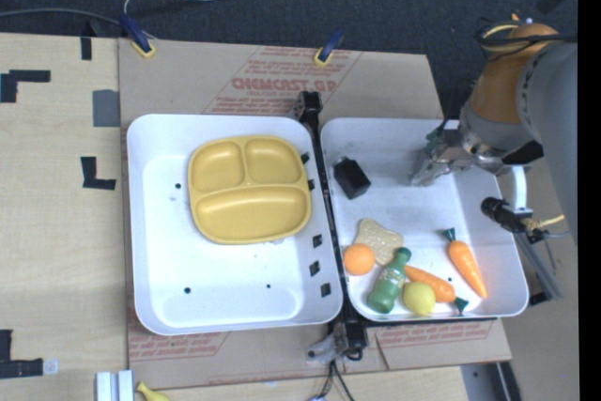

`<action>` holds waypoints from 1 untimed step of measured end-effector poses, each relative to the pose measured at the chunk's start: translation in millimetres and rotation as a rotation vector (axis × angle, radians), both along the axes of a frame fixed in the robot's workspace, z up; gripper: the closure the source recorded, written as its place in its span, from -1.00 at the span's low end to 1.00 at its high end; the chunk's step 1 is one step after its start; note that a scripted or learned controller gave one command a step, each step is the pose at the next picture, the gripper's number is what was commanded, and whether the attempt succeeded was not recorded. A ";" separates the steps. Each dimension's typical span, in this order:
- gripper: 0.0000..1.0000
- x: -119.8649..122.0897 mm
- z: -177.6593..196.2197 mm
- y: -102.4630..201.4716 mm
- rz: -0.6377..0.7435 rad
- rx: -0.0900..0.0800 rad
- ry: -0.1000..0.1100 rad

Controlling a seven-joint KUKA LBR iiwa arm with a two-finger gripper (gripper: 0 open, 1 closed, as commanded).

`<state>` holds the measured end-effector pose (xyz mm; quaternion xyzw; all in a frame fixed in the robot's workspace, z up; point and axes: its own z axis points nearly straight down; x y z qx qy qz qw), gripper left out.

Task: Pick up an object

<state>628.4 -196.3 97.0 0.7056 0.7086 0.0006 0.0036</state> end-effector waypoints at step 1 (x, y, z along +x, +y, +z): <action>-1.00 -0.2 -0.2 -0.1 0.000 0.000 0.001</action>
